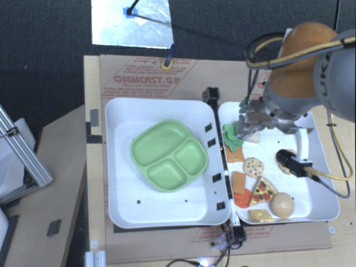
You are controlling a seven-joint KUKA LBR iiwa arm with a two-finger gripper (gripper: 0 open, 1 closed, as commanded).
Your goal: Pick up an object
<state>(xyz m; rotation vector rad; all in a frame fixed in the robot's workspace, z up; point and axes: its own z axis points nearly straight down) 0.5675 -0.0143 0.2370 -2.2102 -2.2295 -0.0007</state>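
Note:
My gripper (246,128) hangs low over the upper left part of the right bin (320,174). It is right beside a green leafy toy (232,137), and a small pale speckled piece (254,136) lies just under it. Below these sit an orange slab (235,154), a round cookie (253,166), a pizza slice (262,192), orange and red pieces (241,189), a tan bread roll (282,204) and a small yellow piece (260,215). The gripper body hides whatever lies directly beneath it.
The left bin (119,166) holds a green divided plate (168,155). Black clips line the wall between the two bins (218,154). The big grey and orange arm (306,65) covers the right bin's upper right part.

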